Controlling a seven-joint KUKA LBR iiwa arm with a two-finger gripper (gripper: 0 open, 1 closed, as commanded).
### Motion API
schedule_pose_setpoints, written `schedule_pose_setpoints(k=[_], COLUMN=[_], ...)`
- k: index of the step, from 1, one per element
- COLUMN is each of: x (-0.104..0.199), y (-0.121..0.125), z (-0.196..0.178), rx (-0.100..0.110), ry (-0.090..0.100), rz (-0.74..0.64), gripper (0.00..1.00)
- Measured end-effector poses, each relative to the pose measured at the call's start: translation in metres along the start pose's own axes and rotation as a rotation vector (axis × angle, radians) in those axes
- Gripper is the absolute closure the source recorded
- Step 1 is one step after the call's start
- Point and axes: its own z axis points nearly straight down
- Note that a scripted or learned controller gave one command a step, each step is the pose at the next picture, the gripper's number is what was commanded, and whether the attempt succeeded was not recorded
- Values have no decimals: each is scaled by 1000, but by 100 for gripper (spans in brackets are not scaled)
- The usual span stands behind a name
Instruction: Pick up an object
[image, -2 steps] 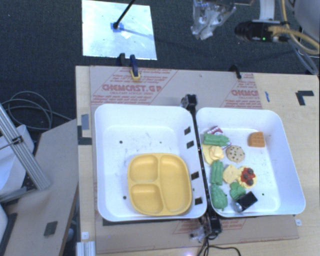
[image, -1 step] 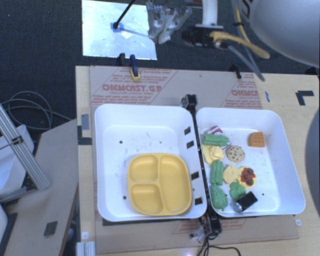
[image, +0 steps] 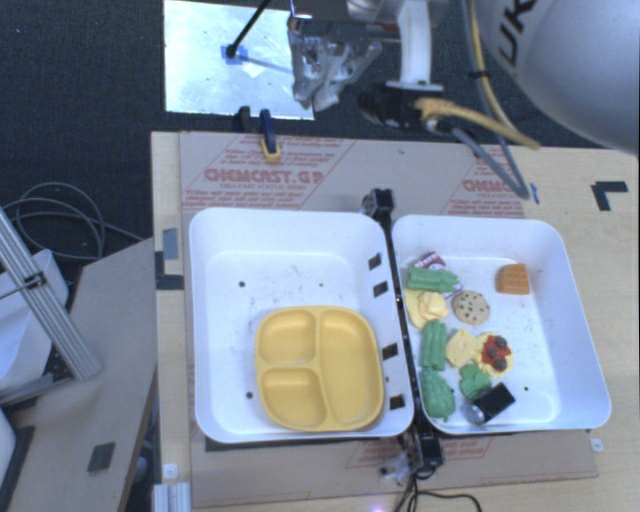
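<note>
Fingers of the gripper (image: 322, 85) hang apart, holding nothing, far beyond both bins. Toy food lies clustered in the right bin (image: 575, 330). Recommended target: the lone cracker (image: 513, 279), clear of neighbours.

You're getting bright, even overhead light here, so both white bins (image: 300, 235) come out nearly blown out with only soft shadows. There's glare off the metal sheet (image: 215, 55) up top, the arm (image: 570, 50) is blurry at the corner, and the whole frame's a bit soft.
</note>
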Motion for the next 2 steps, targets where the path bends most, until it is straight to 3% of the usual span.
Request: schedule_pose_setpoints(k=[2], x=[0], y=[-131], z=[0], rx=[2], ry=[-1], rz=[-1], gripper=[100])
